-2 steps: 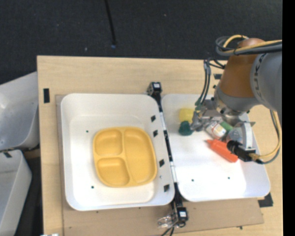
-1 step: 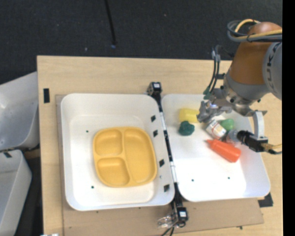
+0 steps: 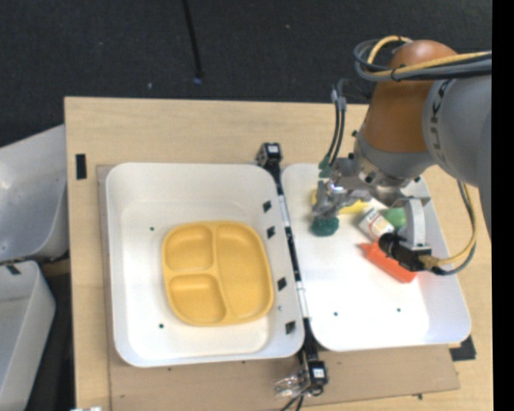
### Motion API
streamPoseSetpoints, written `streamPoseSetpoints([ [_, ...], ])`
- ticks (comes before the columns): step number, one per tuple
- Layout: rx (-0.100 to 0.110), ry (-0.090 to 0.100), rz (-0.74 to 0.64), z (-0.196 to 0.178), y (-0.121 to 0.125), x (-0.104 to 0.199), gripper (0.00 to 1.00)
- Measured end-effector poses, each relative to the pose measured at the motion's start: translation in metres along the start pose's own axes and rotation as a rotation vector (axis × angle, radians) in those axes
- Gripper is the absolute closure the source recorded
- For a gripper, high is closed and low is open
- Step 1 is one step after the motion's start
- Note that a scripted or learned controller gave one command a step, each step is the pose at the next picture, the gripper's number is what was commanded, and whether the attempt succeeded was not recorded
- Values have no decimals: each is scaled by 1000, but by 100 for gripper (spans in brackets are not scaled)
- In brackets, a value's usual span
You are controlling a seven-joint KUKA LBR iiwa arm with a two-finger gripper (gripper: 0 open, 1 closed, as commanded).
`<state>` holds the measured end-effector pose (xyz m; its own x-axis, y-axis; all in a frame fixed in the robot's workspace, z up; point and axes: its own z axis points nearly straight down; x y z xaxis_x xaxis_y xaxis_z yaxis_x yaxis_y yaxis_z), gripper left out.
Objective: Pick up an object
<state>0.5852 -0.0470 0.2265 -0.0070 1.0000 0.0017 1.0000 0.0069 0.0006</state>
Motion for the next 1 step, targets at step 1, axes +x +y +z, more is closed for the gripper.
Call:
streamPoseSetpoints([
  [1, 2, -2, 3, 7, -15, 51, 100],
])
